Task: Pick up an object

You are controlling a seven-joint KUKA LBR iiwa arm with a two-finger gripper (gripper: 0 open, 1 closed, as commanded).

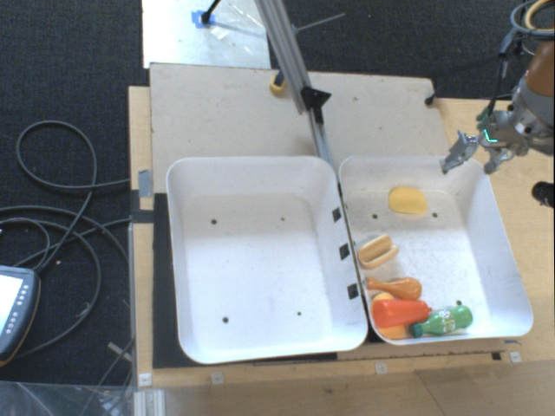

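- The hand (pixel 473 152) hangs over the far right corner of the right bin (pixel 506 258), its two fingers spread apart with nothing between them.
- One finger (pixel 456 154) points down-left over the bin's far rim; the other sits just to its right, near the bin's outer edge.
- Nearest the hand, below and to its left, a flat yellow piece (pixel 408 201) lies on the bin floor, apart from the fingers.
- Farther from the hand, toward the divider, a hot-dog toy (pixel 378 250) lies tilted.
- Beyond that, in the near corner, well apart from the hand, a cluster: a tan drumstick-shaped toy (pixel 395 286), an orange-red block (pixel 400 311) touching a yellow-orange piece under it, and a green bottle (pixel 443 321) lying on its side just beside the block.
- Left of the hand, across the divider, sits the left bin (pixel 186 232).
- Both bins rest on the surface (pixel 217 111), with black cables (pixel 52 189) on the dark floor far to the left.
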